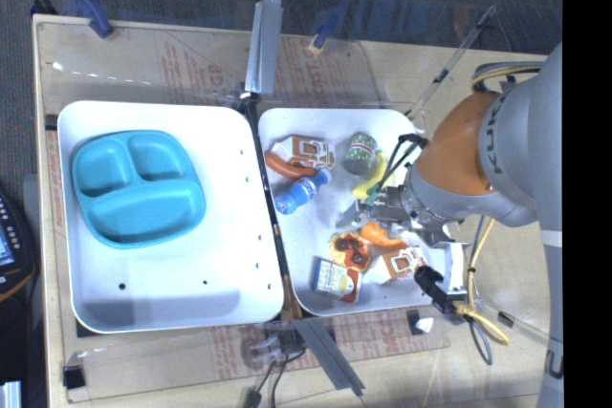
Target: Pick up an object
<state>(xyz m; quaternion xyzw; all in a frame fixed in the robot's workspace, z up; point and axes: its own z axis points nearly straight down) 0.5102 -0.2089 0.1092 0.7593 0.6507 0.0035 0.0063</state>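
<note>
You will find the pincer low in the right bin, over the orange toy; its state cannot be told. A blue tray sits in the left bin.

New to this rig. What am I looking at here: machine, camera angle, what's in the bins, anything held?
One camera sits fixed above a bench and looks down at a slant. The grey machine with the orange band is a robot arm, reaching in from the picture's right. Its hand is low over the right bin, among the clutter there; I cannot tell whether it grips anything. That bin holds small items: a blue bottle, a green round can, an orange toy and some printed packets. The left bin holds a blue divided plate.
</note>
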